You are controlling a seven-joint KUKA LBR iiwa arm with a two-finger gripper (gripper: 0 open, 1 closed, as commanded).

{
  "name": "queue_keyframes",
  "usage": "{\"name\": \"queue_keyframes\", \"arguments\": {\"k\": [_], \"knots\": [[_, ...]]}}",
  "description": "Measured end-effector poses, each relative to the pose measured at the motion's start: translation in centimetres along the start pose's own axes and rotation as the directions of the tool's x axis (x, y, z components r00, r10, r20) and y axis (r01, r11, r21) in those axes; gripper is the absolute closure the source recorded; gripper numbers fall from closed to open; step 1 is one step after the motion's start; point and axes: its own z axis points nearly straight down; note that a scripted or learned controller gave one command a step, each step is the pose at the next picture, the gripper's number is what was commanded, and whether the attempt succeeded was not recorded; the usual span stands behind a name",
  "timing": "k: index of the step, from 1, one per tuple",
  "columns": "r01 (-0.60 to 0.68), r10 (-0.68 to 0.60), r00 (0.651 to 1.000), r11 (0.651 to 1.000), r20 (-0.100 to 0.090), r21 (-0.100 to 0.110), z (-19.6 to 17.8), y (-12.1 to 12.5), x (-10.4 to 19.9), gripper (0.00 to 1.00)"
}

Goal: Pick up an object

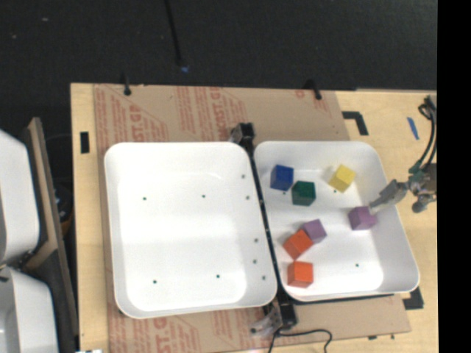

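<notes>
The right bin (390,271) holds several small cubes. A blue cube (282,177) and a green cube (303,192) sit near its far left, with a yellow cube (342,177) to their right. A purple cube (315,230) rests against an orange cube (297,243), and a second orange cube (300,273) lies nearer the front. Another purple cube (360,218) lies by the right wall. My gripper (403,192) reaches in over the right rim, just right of and above that purple cube; nothing is seen held in it.
The left bin (118,197) lies beside the right one on a cardboard sheet (184,112). Black clamps (243,132) sit at the far end of the seam between the bins. Cables (428,134) hang at the right edge.
</notes>
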Motion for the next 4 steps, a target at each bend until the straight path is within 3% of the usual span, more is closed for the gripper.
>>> {"name": "queue_keyframes", "arguments": {"k": [1, 4], "knots": [[0.001, -0.001, 1.000, 1.000, 0.001, -0.006, -0.3, 0.1, 0.0, 0.00], [0.001, -0.001, 1.000, 1.000, 0.000, -0.002, 14.2, -0.2, 0.2, 0.00]]}}
